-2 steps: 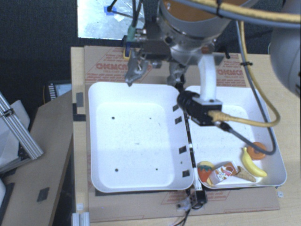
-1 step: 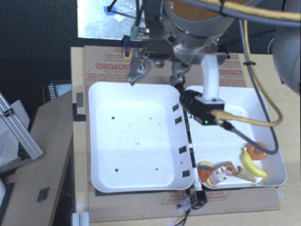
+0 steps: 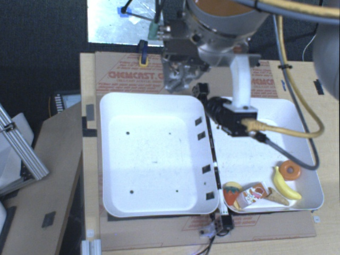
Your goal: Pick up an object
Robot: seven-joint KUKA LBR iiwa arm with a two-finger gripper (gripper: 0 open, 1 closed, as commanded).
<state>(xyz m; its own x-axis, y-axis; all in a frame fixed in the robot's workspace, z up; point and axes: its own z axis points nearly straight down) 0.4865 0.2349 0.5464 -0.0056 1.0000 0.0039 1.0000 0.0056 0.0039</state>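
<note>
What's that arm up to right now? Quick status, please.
Gripper up beyond the bins' far edge, nothing visibly held. Toys clustered in right bin's near corner: banana, orange ring, small carton. Yellow cable draped over that bin.

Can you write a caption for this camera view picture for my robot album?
Grey robot arm above two shallow white bins, toy yellow banana in the right one.

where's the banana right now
The banana lies in the right bin, near its front right corner, just below the orange round toy and right of the small carton.
</note>
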